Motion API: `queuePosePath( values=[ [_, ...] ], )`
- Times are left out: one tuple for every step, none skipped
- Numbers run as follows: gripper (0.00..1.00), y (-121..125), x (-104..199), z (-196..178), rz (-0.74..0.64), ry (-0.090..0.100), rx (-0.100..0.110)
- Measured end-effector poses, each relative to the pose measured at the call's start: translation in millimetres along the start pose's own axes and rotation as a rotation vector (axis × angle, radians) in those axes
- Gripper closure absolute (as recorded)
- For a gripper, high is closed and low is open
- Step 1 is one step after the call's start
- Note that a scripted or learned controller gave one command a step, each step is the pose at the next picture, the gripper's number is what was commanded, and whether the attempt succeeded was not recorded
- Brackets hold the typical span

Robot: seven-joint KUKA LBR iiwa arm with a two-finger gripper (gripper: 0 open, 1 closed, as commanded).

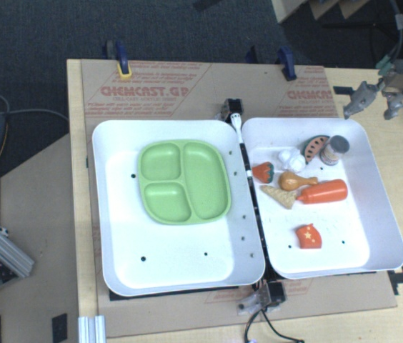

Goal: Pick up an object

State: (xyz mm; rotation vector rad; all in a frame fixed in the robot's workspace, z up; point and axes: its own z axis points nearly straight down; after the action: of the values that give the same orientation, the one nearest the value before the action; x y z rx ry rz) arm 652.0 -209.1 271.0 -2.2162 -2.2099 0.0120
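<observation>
The right bin (373,213) holds several small toy foods: a watermelon slice (315,148), a grey can (338,149), a white lump (291,160), a red strawberry-like piece (263,171), a drumstick (298,182), a tan wedge (280,196), a long red-orange piece (324,192) and a small red piece (309,236). My gripper (375,101) hangs at the upper right, beyond the right bin's far corner and above the bench. It is open, with its fingers spread and nothing between them.
The left bin (116,227) carries a green divided plate (185,181). A black clip (234,110) sits where the bins meet at the back. Two clamps (122,57) (285,61) hold the cardboard-covered bench at its far edge.
</observation>
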Motion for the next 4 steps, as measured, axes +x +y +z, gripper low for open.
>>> queuePosePath(
  values=[
    [0.00,1.9,0.9,-9.1,-0.003,-0.003,-0.014],
    [0.00,-7.6,1.8,42.0,-0.003,-0.002,-0.010],
    [0.00,-9.1,6.3,85.1,-0.004,-0.002,-0.009],
    [0.00,-6.7,2.1,147.5,-0.003,-0.001,-0.007]
  ],
)
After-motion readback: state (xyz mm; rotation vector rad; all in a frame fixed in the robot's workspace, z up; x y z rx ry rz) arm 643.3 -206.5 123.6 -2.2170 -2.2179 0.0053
